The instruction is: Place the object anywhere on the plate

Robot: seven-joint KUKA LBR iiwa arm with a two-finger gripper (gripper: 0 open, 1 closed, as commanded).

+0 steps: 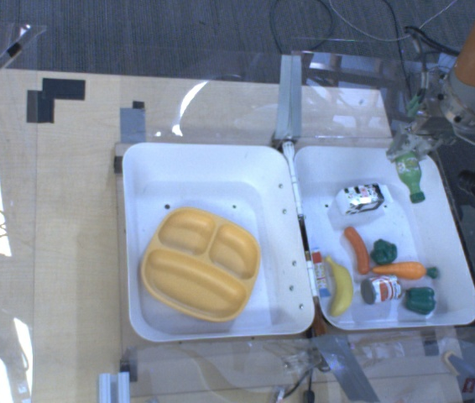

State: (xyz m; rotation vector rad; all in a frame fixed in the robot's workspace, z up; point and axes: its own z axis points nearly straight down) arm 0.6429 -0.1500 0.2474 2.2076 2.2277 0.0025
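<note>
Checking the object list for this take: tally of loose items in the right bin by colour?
Green: 3, a bottle at the gripper, a broccoli, a pepper
Orange: 2, a sausage, a carrot
Yellow: 1, a banana
Mixed labels: 2, a white carton, a can
Total: 8
</note>
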